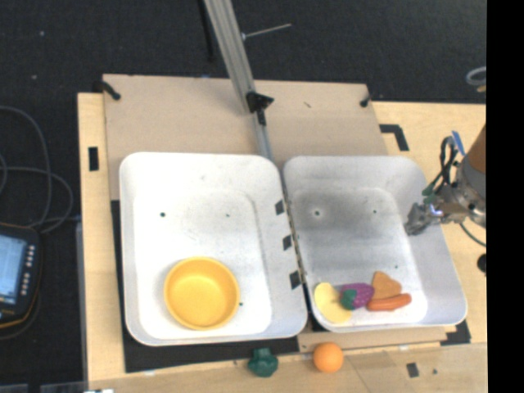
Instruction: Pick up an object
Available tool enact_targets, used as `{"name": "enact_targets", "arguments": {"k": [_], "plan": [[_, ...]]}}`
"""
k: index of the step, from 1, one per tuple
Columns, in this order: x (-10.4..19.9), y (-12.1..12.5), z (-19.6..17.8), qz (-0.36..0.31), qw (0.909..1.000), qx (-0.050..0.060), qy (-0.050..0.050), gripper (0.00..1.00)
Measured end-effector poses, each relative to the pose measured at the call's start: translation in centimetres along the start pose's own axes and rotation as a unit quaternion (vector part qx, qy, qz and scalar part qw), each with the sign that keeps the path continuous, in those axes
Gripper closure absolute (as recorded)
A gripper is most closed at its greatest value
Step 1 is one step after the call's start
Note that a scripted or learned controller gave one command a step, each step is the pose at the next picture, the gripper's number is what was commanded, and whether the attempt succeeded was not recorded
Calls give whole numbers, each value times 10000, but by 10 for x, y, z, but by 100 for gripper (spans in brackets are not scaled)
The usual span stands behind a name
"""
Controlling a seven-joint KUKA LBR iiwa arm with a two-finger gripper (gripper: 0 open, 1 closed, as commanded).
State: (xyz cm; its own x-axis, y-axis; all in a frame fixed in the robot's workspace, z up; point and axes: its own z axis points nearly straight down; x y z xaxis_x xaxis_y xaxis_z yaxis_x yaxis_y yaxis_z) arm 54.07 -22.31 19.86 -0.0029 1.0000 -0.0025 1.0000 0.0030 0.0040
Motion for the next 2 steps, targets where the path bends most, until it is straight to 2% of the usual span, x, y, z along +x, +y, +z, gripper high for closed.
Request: {"name": "enact_targets", "arguments": {"k": [1, 2], "plan": [[-1, 1, -27, -6, 10000, 6, 3, 100], [41, 10, -36, -1, 10000, 3, 6, 100]]}}
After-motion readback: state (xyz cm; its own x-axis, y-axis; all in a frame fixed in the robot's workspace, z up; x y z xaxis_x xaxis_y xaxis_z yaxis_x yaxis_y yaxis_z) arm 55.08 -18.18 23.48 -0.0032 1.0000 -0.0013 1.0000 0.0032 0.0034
